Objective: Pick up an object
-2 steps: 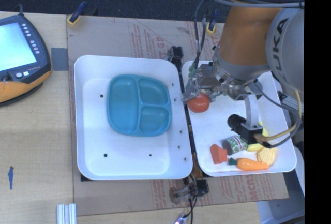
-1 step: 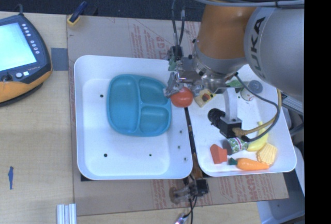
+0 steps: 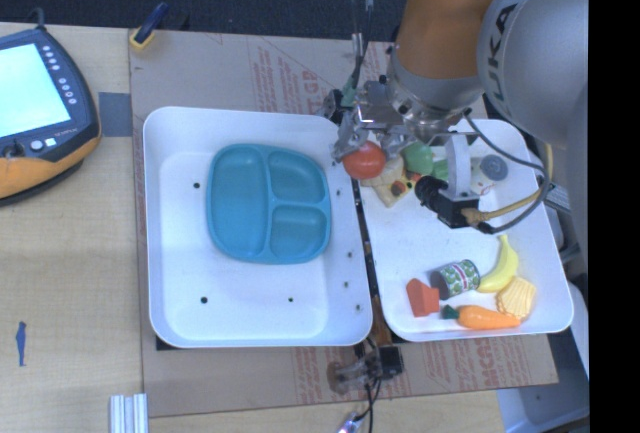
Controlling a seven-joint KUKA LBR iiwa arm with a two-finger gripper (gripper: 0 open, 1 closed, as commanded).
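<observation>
My gripper (image 3: 362, 147) hangs over the left edge of the right bin (image 3: 555, 311), close to the wall shared with the left bin (image 3: 170, 251). A round red tomato (image 3: 365, 161) sits between its metal fingers, which are shut on it. Just right of the tomato lie a yellow piece (image 3: 392, 187) and a green item (image 3: 420, 160), partly hidden by the wrist. At the right bin's front are a banana (image 3: 505, 265), a small green can (image 3: 458, 276), a red block (image 3: 422, 298), a carrot (image 3: 485, 318) and a yellow ridged chip (image 3: 517, 298).
A blue divided plate (image 3: 268, 203) lies in the left bin. The grey and orange arm (image 3: 470, 11) covers the right bin's back. A black cable fitting (image 3: 450, 206) hangs under the wrist. A teach pendant (image 3: 35, 116) rests on the bench at far left.
</observation>
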